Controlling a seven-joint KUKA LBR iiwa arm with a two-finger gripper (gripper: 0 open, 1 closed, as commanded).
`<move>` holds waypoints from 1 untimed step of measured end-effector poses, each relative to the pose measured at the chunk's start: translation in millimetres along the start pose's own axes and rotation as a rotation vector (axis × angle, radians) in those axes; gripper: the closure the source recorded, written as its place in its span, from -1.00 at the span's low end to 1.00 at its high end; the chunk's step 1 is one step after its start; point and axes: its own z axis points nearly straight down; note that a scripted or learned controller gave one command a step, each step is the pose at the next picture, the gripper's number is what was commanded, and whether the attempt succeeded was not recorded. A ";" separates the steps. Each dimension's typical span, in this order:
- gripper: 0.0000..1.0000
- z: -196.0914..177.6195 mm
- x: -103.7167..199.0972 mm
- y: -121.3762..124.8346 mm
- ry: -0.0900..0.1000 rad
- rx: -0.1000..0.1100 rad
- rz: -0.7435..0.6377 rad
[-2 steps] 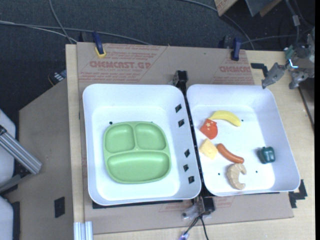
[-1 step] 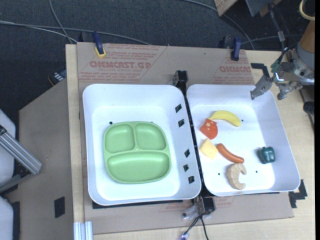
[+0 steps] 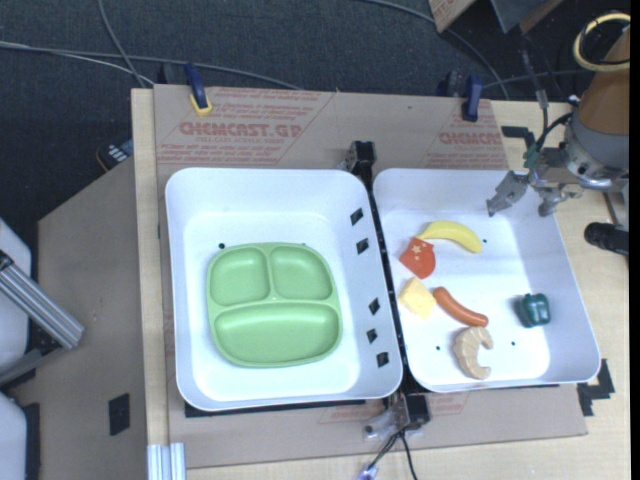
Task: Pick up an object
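The right bin (image 3: 560, 268) holds several toy foods: a yellow banana (image 3: 452, 235), a red piece (image 3: 420, 258), a pale yellow wedge (image 3: 417, 298), an orange-red sausage (image 3: 461, 307), a tan shrimp-like piece (image 3: 473, 352) and a teal object (image 3: 533, 310). My gripper (image 3: 526, 197) hangs over the bin's far right corner, up and to the right of the banana. Its two fingers are spread apart and nothing sits between them.
The left bin (image 3: 190, 208) holds a green divided plate (image 3: 273, 303). A black divider with clips (image 3: 372, 268) runs between the bins. Clamps (image 3: 199, 96) sit on the board's far edge, and cables cross the dark floor behind.
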 end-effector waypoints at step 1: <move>-1.00 42.4 2.5 -1.5 0.000 -0.001 0.000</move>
